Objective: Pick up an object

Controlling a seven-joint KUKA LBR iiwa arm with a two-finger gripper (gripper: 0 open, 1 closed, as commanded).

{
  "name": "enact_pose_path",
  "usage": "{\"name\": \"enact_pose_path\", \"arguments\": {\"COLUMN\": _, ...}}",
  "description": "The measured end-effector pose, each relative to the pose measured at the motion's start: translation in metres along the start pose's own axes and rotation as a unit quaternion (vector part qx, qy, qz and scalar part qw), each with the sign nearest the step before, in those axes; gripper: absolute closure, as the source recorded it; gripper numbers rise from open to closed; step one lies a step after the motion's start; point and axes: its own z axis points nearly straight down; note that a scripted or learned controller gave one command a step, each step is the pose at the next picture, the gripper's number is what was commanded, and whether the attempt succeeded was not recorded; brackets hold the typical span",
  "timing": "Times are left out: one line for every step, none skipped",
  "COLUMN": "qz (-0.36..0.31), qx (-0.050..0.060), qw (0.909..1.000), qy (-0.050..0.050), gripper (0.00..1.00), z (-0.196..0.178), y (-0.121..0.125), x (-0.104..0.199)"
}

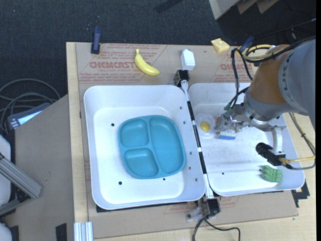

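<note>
The jaws hang low near the middle of the right bin [235, 170], directly above a small blue item [226, 136]; their opening cannot be told; a yellow ball [204, 126] lies by the bin's left wall; a green block [271, 174] occupies its lower right corner.

Smooth matt plastic blue tray [150, 147], white bins [100, 109].
</note>
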Motion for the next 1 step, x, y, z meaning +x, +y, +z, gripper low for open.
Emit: {"name": "enact_pose_path", "arguments": {"qz": 0.000, "qx": 0.001, "qw": 1.0000, "qy": 0.002, "gripper": 1.00, "z": -0.0905, "y": 0.0132, "x": 0.0718}}
